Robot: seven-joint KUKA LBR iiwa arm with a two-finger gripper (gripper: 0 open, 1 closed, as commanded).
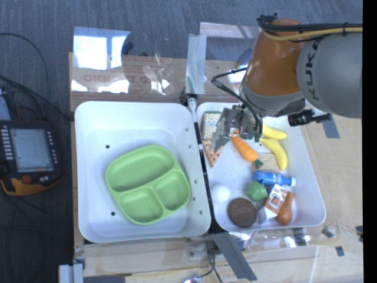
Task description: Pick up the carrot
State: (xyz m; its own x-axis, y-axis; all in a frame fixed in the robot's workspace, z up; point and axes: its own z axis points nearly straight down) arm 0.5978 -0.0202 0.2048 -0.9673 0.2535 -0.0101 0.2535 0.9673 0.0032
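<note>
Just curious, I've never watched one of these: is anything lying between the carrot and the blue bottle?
No. In the camera view, bare white bin floor separates the carrot from the blue bottle.

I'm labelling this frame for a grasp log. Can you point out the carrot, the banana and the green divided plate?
carrot [245,148], camera view, middle of its orange body.
banana [278,151], camera view, middle of its curve.
green divided plate [136,168], camera view, floor of its largest compartment.

A single camera sits fixed above the bench [347,175], looking down at a slant from a moderate height, near enough that both white bins span most of the frame. The left bin [94,158] lies toward 9 o'clock, the right bin [309,184] toward 3 o'clock. The arm [306,58] enters from about 2 o'clock, and dark carpet [147,5] runs along 12 o'clock.
</note>
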